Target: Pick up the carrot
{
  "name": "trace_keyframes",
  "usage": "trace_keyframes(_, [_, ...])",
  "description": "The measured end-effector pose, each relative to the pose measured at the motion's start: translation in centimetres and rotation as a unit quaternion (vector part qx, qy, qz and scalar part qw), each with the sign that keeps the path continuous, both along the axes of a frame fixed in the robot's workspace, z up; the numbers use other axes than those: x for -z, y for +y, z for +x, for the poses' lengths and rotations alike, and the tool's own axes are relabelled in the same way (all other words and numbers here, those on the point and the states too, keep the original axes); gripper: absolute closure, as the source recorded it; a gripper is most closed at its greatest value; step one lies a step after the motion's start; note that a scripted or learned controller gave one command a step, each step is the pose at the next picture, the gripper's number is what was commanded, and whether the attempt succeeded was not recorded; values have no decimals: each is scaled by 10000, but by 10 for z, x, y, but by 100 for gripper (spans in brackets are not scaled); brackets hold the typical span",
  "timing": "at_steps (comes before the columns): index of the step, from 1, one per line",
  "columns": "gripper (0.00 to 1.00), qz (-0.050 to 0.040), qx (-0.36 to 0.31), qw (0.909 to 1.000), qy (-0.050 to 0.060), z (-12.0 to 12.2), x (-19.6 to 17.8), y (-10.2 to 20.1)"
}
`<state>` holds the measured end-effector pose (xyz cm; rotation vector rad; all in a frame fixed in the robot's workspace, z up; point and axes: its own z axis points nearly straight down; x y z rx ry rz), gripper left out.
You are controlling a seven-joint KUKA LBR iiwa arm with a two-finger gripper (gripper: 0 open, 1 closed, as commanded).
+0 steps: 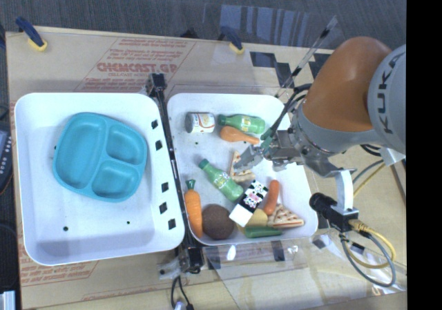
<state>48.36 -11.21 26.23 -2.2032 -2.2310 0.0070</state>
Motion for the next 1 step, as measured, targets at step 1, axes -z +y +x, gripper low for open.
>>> trace_keyframes(1, [0,0,256,9997,25,-2,66,91])
